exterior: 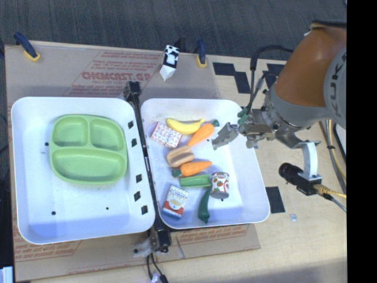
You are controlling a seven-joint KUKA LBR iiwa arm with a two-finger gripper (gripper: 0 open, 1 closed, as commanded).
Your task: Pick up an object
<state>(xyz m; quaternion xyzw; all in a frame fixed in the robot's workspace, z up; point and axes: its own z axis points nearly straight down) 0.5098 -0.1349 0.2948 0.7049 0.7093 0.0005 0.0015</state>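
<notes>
I see my gripper (224, 135) over the right bin (254, 181), beside a carrot (201, 134). Its fingers look spread, holding nothing.

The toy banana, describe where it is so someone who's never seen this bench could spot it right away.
Look at the right-hand white bin, the one crowded with toy food, not the left bin holding the green divided plate. Near its far edge lies the banana, just left of an orange carrot. It is the only yellow, curved piece in the pile.
</notes>
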